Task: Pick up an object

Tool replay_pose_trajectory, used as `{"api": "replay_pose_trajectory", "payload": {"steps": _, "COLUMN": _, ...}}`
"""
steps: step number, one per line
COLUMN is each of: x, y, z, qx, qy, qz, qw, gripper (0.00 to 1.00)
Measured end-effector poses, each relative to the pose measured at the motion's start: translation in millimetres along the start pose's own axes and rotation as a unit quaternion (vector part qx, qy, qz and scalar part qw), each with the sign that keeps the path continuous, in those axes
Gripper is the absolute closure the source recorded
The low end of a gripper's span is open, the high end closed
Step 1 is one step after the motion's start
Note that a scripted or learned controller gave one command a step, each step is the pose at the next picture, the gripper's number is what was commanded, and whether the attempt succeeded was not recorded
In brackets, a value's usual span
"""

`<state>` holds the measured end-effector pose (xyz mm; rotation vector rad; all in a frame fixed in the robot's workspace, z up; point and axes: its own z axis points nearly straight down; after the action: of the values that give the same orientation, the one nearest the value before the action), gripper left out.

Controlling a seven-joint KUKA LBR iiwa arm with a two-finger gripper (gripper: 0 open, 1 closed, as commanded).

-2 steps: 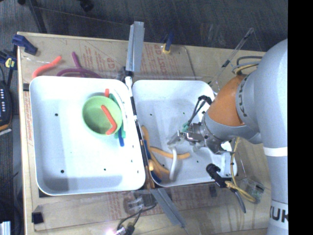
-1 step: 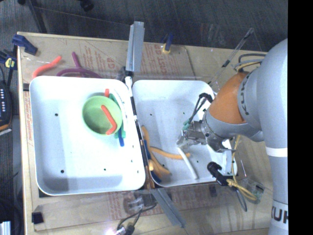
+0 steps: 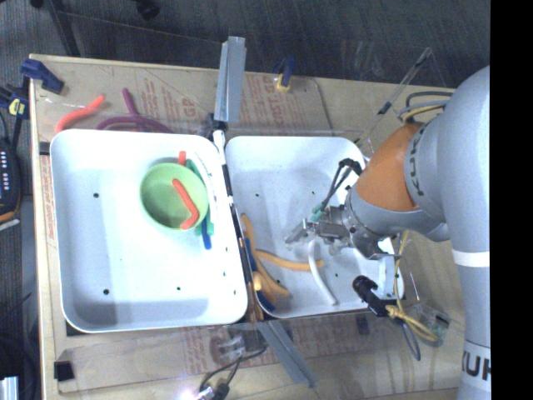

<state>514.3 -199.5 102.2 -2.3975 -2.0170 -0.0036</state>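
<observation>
My gripper (image 3: 306,233) is down inside the right bin (image 3: 275,167), near its middle, reaching in from the right. Just below it lie a white curved tube (image 3: 321,278) and a yellow-orange curved piece (image 3: 287,263). Nothing shows clearly in the gripper. An orange piece (image 3: 271,287) rests by the bin's front left corner. The left bin (image 3: 83,248) holds a green bowl (image 3: 169,198) with a red bent strip (image 3: 191,200) on it and a blue piece (image 3: 206,236) at its right side.
The grey arm with its orange band (image 3: 387,177) covers the right bin's right side. Cables and a black clip (image 3: 375,297) hang over that bin's front right corner. An orange strip (image 3: 79,113) and purple cord (image 3: 133,123) lie on the bench behind the left bin.
</observation>
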Motion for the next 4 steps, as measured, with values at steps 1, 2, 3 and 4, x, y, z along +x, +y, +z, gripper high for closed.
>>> {"api": "replay_pose_trajectory", "payload": {"steps": 1, "x": 0.8, "y": -0.2, "z": -9.2, "qx": 0.001, "qy": 0.001, "qz": -0.003, "qw": 1.0000, "gripper": 1.00}}
{"api": "replay_pose_trajectory", "payload": {"steps": 2, "x": 0.9, "y": -0.2, "z": -9.2, "qx": 0.001, "qy": 0.001, "qz": -0.003, "qw": 1.0000, "gripper": 0.00}}
{"api": "replay_pose_trajectory", "payload": {"steps": 3, "x": -3.8, "y": -17.0, "z": 8.2, "qx": -0.004, "qy": -0.003, "qz": -0.097, "qw": 0.9953, "gripper": 0.00}}
{"api": "replay_pose_trajectory", "payload": {"steps": 4, "x": -3.3, "y": -17.5, "z": -0.5, "qx": -0.002, "qy": -0.002, "qz": -0.099, "qw": 0.9951, "gripper": 1.00}}
